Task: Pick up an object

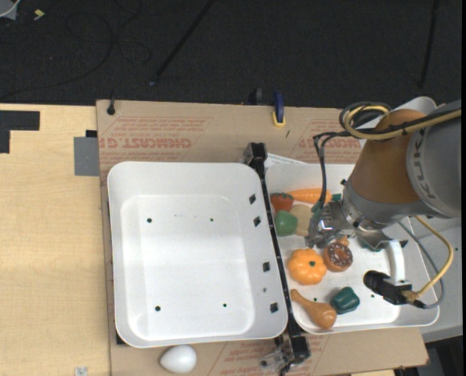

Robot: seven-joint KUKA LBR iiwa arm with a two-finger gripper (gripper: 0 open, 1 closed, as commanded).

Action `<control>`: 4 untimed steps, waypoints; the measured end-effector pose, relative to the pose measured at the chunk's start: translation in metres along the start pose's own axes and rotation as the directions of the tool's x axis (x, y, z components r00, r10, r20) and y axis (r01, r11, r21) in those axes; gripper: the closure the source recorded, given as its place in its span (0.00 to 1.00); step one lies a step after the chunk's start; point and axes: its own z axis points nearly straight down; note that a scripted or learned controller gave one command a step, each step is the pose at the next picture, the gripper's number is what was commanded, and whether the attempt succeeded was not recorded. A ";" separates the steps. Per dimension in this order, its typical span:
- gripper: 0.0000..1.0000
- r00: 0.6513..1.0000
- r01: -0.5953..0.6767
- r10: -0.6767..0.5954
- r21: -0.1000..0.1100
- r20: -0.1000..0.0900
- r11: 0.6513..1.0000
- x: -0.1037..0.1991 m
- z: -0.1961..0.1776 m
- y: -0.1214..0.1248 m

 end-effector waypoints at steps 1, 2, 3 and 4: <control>1.00 1.000 -0.004 0.004 -0.029 0.006 1.000 -0.007 0.035 -0.018; 1.00 1.000 -0.003 0.003 -0.002 0.006 1.000 -0.010 0.062 0.090; 1.00 1.000 -0.005 0.005 0.012 0.001 1.000 -0.008 0.038 0.099; 1.00 1.000 -0.006 0.006 0.010 0.000 1.000 -0.003 0.064 0.067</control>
